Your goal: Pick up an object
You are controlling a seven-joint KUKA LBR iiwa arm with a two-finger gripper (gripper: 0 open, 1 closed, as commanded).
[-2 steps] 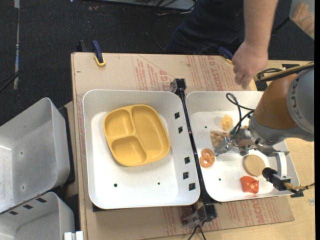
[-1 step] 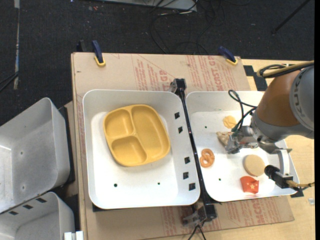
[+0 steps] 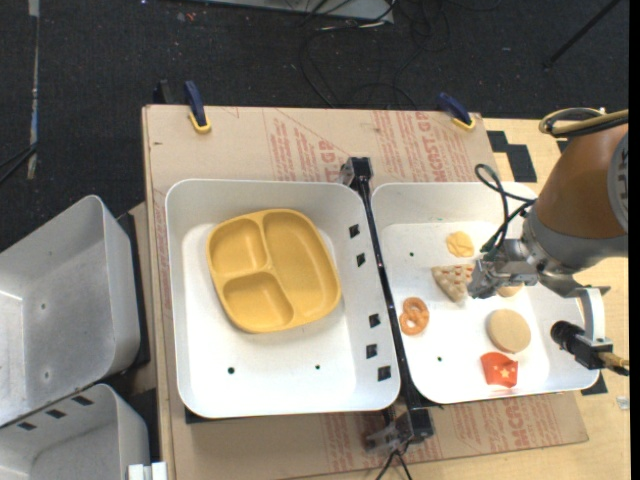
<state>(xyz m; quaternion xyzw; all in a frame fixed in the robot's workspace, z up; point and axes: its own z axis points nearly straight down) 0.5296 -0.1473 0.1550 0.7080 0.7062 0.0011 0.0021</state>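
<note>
The bench holds 2 white bins: the left bin [image 3: 190, 368] carries a yellow divided plate [image 3: 272, 268] with 3 compartments, and the right bin [image 3: 420, 208] holds the small pieces. The grey arm [image 3: 590, 203] reaches in from the right, its gripper [image 3: 487, 278] low over the right bin — whether the jaws are open or closed cannot be told. Just beside it on the left lies a tan waffle wedge [image 3: 452, 279], the nearest candidate, its point toward the bin's near side. Farther off sit a beige round cookie [image 3: 509, 330], a pretzel [image 3: 414, 315], a red piece [image 3: 500, 369] and a small yellow piece [image 3: 459, 243]
</note>
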